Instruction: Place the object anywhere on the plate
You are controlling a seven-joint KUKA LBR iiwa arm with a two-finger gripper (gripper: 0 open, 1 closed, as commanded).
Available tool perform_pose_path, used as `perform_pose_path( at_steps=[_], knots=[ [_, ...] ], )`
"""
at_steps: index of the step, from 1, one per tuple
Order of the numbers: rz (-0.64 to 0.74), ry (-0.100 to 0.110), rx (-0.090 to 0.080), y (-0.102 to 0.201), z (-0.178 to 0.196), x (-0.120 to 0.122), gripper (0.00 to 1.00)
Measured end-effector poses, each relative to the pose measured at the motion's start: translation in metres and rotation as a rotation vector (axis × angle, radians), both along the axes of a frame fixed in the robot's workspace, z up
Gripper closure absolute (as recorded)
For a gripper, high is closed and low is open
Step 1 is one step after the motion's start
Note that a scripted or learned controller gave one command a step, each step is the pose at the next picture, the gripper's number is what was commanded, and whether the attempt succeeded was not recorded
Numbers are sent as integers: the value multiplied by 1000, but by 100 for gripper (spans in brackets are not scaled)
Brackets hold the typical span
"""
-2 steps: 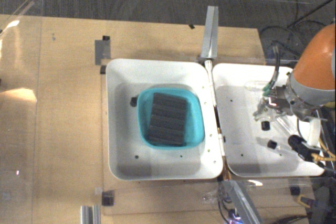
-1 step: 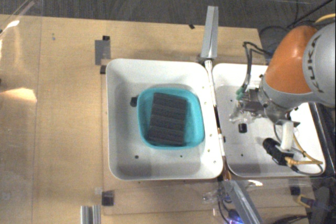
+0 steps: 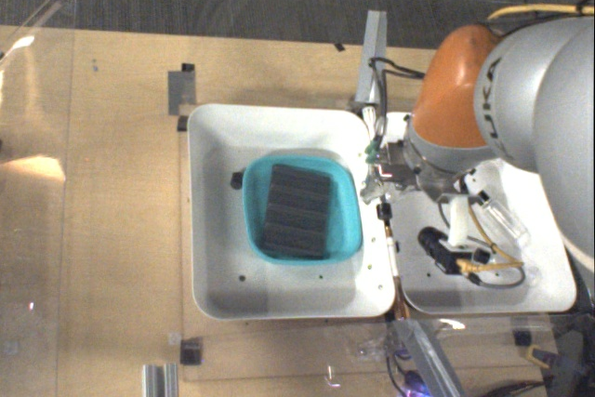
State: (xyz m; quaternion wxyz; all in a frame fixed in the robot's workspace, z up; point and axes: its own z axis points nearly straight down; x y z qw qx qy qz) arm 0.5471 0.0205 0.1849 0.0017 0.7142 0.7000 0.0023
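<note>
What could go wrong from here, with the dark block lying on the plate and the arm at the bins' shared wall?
1. The gripper hangs at the right wall of the left white bin, close to the right rim of the turquoise square plate; a sideways move could shove the plate.
2. The dark ribbed rectangular block lies on that plate, its lower end near the rim; a jolt might slide it off.

Matt dark ribbed block (image 3: pixel 297 210) on glossy teal plastic plate (image 3: pixel 348 217), smooth white bin (image 3: pixel 212 228).
</note>
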Motion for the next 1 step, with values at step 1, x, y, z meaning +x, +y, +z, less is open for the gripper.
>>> perform_pose_path(
  at_steps=[1],
  knots=[
    [0, 0, 0, 0, 0, 0, 0]
  ],
)
